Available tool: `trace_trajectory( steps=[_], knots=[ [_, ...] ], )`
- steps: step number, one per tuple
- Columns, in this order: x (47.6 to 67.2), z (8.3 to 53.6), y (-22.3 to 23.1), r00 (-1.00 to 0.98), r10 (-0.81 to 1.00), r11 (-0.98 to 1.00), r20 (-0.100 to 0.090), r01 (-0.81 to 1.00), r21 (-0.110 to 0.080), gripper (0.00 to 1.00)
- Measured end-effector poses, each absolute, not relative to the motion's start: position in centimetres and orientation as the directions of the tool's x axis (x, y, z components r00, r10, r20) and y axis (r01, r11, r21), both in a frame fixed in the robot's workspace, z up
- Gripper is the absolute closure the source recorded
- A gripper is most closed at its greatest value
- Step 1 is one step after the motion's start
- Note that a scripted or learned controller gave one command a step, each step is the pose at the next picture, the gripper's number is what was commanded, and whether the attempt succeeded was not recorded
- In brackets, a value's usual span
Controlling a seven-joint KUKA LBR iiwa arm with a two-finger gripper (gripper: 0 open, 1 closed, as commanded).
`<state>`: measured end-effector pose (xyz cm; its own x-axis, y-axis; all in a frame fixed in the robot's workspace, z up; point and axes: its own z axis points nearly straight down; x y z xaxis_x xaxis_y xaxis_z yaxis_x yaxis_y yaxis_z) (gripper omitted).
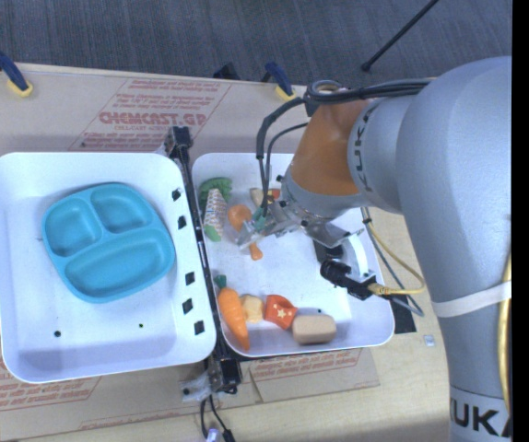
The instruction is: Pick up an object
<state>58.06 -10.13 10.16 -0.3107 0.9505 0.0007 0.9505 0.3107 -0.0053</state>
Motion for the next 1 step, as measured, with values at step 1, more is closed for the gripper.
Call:
trace_trajectory(
  steps=[1],
  knots=[
    [60.17,24.40,-3.06,-0.383,0.924,0.383,0.000,0.924,0.001,1.00]
  ],
)
